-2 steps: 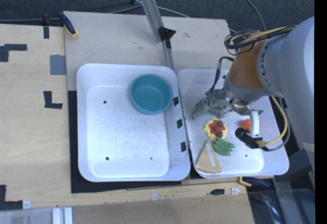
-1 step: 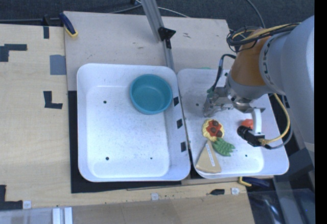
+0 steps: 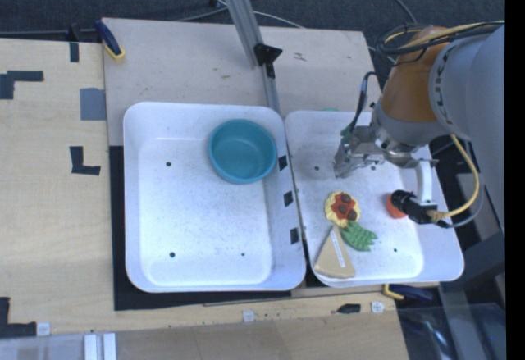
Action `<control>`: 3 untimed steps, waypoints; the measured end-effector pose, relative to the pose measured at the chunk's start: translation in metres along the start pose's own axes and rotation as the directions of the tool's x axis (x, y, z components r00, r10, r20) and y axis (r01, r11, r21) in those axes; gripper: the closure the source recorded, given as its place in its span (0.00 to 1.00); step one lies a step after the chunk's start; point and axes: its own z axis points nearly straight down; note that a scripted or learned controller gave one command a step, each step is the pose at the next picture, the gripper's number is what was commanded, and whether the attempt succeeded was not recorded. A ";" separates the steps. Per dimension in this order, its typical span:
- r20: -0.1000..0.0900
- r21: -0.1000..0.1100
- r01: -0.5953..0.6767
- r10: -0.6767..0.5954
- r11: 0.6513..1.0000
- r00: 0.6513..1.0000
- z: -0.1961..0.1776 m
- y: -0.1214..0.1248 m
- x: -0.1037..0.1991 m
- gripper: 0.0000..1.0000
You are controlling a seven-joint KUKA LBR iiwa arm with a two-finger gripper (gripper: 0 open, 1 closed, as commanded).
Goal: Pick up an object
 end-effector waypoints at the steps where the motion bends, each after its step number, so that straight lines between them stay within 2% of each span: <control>1: 0.000 -0.002 -0.001 0.001 1.000 1.000 -0.061 -0.003 -0.004 1.00; 2: 0.000 0.003 -0.001 0.001 1.000 1.000 -0.073 -0.003 -0.004 1.00; 3: -0.001 0.003 0.003 -0.003 1.000 1.000 -0.082 0.003 0.041 1.00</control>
